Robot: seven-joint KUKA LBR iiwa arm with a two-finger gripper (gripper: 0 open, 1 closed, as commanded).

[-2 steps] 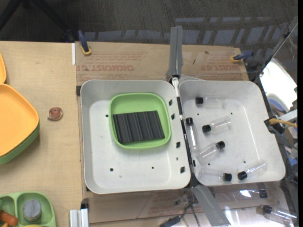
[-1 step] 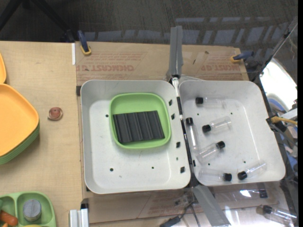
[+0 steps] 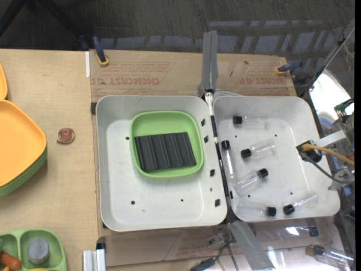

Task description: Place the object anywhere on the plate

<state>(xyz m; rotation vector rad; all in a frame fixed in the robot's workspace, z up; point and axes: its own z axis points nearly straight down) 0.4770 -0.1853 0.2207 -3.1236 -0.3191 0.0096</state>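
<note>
A green plate (image 3: 167, 118) with rounded corners lies in the upper middle of the left white bin (image 3: 115, 196). A dark grey ribbed slab (image 3: 167, 151) rests flat on the plate, inside its rim and covering most of its lower half. In the right white bin (image 3: 307, 117) lie several clear tubes with black caps, among them one (image 3: 257, 149) near the centre, one (image 3: 251, 177) below it and one (image 3: 298, 204) at the front edge.
A yellow and black cable end (image 3: 313, 149) reaches over the right bin's right wall. Stacked orange plates (image 3: 17, 145) lie at the far left, a small reddish knob (image 3: 66, 135) beside them. A green compartment tray (image 3: 28, 250) fills the bottom left corner.
</note>
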